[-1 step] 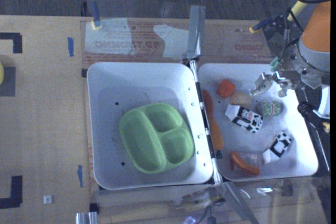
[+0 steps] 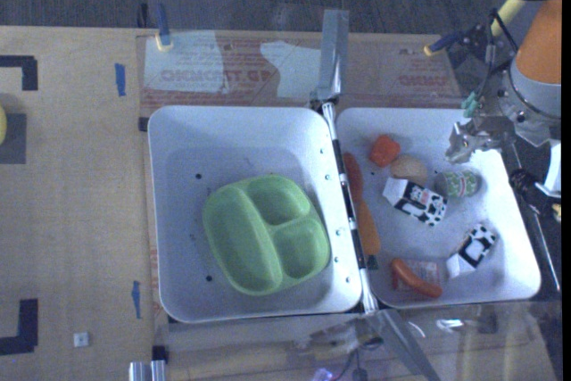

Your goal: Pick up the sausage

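Sausage not yet picked up; the gripper hangs over the far right of the right bin.

Nearest, the sausage (image 2: pixel 416 277) lies by the near edge of the right bin (image 2: pixel 522 277), a stubby red-orange link lying flat, its right end touching a small pale packet (image 2: pixel 437 269). It lies free, so the reach, descent and grasp are all left to do. Along the bin's left wall lie a carrot (image 2: pixel 367 228) and a thin red stick (image 2: pixel 353 173). Farther back, the gripper (image 2: pixel 466 141) hovers by the far right corner above a green-patterned ball (image 2: pixel 461 184), well apart from the sausage; whether it is released or clenched I cannot tell.
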You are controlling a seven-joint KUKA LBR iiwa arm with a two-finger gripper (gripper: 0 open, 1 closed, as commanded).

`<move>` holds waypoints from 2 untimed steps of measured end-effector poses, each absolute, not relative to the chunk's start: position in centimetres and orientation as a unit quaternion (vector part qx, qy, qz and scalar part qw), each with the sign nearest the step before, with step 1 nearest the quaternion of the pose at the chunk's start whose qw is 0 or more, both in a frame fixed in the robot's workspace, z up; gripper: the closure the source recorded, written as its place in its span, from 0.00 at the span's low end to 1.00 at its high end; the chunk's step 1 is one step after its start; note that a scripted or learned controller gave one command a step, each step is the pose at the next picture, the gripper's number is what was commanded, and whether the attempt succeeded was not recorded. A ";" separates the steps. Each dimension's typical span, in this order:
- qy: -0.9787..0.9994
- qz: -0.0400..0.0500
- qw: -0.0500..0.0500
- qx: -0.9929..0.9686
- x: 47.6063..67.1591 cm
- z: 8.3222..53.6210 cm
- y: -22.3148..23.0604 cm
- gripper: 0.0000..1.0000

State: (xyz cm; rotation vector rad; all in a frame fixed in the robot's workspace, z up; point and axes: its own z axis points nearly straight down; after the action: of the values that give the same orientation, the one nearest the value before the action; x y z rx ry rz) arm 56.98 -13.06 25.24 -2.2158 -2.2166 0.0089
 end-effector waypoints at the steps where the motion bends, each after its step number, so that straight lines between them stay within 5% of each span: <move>1: -0.707 0.003 0.004 -0.707 57.0 25.2 -13.1 0.00; 2: -0.702 -0.005 -0.012 -0.712 52.9 10.5 -10.7 0.00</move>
State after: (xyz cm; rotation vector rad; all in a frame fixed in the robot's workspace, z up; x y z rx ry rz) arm 52.92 -10.71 10.49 -2.2553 -2.2211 -0.0166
